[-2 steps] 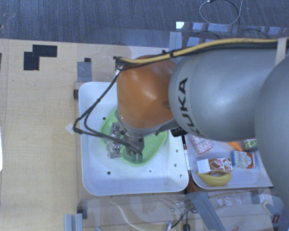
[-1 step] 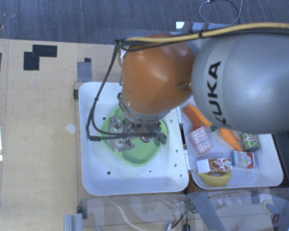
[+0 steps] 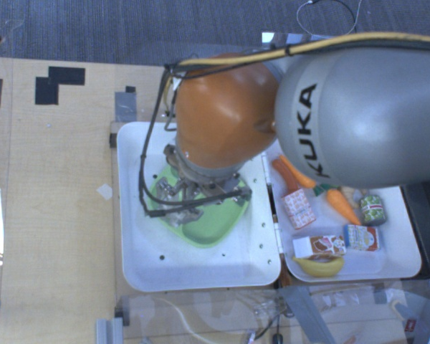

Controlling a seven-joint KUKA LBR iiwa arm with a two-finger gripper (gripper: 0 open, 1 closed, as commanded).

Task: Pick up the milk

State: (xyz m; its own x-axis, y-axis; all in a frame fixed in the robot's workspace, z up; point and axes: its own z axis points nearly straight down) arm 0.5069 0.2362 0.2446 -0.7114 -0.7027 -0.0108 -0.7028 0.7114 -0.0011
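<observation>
The grey, smooth-shelled arm [image 3: 358,113] with its glossy orange band [image 3: 226,110] is hung over the left bin [image 3: 201,267], a shallow white tray with rounded corners. The right bin [image 3: 405,260], of the same moulded white material, is set edge to edge with it on the pale wooden bench [image 3: 50,213]. A soft-cornered green dish [image 3: 208,231] lies at the middle of the left bin, and the metal gripper [image 3: 201,196] is poised just above it; whether it is spread or closed cannot be told from here.

The milk [image 3: 361,238] is judged to be the small blue-and-white boxy carton lying near the lower right corner of the right bin, well apart from the gripper. A grasp made where the gripper now hangs would be closed on the dish, not the milk.

Two tapered orange carrots [image 3: 338,203] lie toward the bin's middle. A brown-and-white carton [image 3: 320,246] is touching the milk's left side, and a pink checked carton [image 3: 299,208] is near; either could be taken by mistake or nudged. A curved yellow banana [image 3: 319,266] lies at the bin's lower edge, and a small round green can [image 3: 372,208] just above the milk could be knocked during descent.
</observation>
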